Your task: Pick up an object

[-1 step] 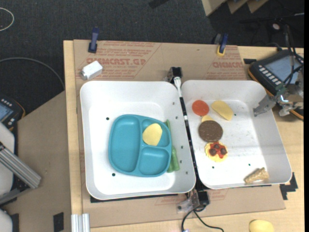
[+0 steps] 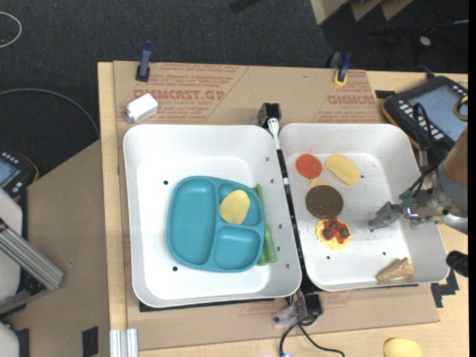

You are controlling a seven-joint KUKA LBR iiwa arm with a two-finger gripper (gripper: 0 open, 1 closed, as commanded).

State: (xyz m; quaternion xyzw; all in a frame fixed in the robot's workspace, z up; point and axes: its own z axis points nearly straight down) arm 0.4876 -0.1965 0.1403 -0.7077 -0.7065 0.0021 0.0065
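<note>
- Gripper [image 2: 381, 219] reaches in from the right, low over the right bin [image 2: 387, 136]; whether its fingers are apart or together cannot be told, and nothing is visibly between them.
- Just left of the gripper tip: a small yellow piece with red bits [image 2: 334, 233] on the bin floor, near but apart from it.
- Up and left of the tip: a brown round disc [image 2: 324, 200], touching the yellow-red piece's upper edge.
- Farther up: an orange-red round piece [image 2: 309, 165] and a yellow oblong piece [image 2: 342, 169], side by side.
- Below the gripper, near the bin's front rim: a tan wedge [image 2: 394, 271].
- Well left of the gripper, in the left bin [image 2: 141, 199]: a teal divided tray [image 2: 195, 225] with a pale yellow piece [image 2: 235, 207] in its upper right compartment; a green strip [image 2: 265, 248] lies along the tray's right edge.
</note>
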